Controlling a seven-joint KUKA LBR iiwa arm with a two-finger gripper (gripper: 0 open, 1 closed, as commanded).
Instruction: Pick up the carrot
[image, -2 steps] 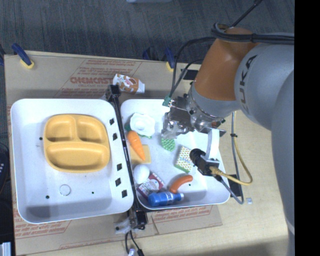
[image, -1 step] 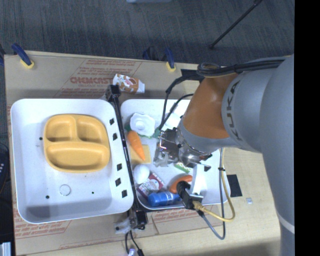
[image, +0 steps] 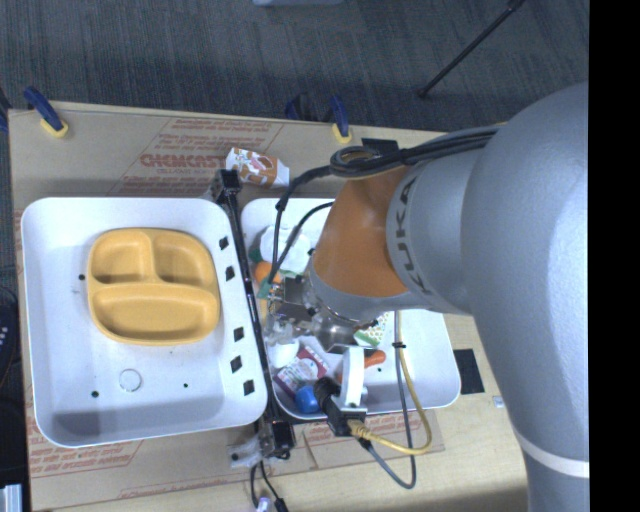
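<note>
The arm reaches down over the right bin (image: 440, 385) and covers most of it. A small orange piece, likely the carrot (image: 262, 271), shows at the bin's left wall beside the wrist, with a bit of green under it. Another orange-red tip (image: 374, 357) pokes out from under the wrist on the right. My gripper (image: 290, 312) is low in the bin's left half, close to the orange piece, with its tip hidden among the clutter. I see nothing held.
A yellow divided plate (image: 153, 283) lies in the left bin (image: 50, 400). The right bin holds a red-and-white packet (image: 295, 377), a blue thing (image: 307, 399) and a green-patterned thing (image: 377, 327). A snack packet (image: 255, 167) lies on the bench behind the bins.
</note>
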